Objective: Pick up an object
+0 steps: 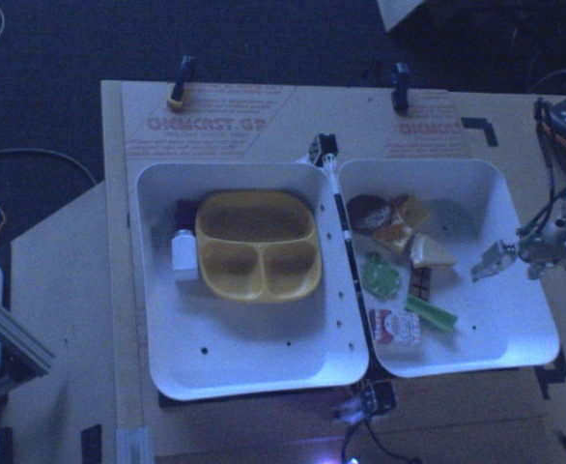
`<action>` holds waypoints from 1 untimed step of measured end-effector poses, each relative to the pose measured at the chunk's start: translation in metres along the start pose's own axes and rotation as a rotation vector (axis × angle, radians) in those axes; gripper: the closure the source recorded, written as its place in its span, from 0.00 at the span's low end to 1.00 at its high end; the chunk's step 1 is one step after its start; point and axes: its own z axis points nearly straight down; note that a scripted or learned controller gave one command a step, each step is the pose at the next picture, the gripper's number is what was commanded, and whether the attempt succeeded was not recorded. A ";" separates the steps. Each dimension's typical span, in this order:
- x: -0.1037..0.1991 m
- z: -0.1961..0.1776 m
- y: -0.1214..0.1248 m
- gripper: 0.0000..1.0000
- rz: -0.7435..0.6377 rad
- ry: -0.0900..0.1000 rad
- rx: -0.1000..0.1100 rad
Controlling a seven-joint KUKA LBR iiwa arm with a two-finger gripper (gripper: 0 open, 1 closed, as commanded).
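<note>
Gripper (493, 259) over right bin (515, 317), clear of the toy food (399, 259). Claw state impossible to tell. Yellow tray (259, 245) and small bottle (184, 253) in left bin (244, 356).

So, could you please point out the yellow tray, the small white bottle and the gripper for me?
yellow tray (257, 220): camera view, on the floor of its large top compartment.
white bottle (184, 255): camera view, on the middle of its body.
gripper (486, 262): camera view, at its fingertips over the right bin.
</note>
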 end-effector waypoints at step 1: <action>0.003 0.043 -0.001 0.00 0.000 0.004 0.007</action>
